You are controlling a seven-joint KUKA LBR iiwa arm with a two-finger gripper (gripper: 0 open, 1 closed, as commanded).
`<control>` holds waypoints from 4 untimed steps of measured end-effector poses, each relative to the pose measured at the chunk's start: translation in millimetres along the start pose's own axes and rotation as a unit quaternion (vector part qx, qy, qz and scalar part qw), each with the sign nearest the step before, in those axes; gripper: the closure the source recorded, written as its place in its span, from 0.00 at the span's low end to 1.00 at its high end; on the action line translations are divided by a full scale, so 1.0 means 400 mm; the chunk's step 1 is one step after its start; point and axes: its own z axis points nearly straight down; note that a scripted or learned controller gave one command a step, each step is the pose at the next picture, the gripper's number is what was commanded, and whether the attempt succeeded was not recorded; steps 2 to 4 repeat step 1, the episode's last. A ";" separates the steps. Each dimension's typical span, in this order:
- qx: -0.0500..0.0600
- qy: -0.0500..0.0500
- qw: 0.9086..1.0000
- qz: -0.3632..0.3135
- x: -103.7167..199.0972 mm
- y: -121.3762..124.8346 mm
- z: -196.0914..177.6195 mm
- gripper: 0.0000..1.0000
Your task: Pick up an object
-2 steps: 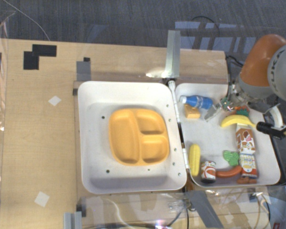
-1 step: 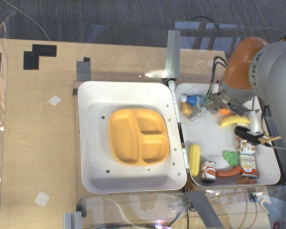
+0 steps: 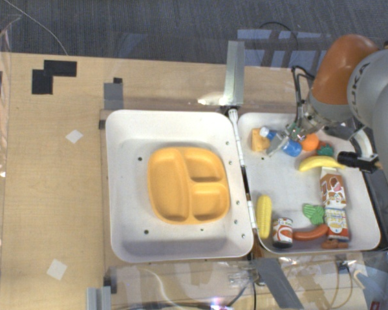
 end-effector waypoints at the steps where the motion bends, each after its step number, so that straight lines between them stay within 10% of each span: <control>1: -0.005 -0.005 1.000 -0.002 -0.004 0.008 -0.034 1.00; 4: -0.005 -0.005 1.000 -0.002 -0.004 0.008 -0.034 1.00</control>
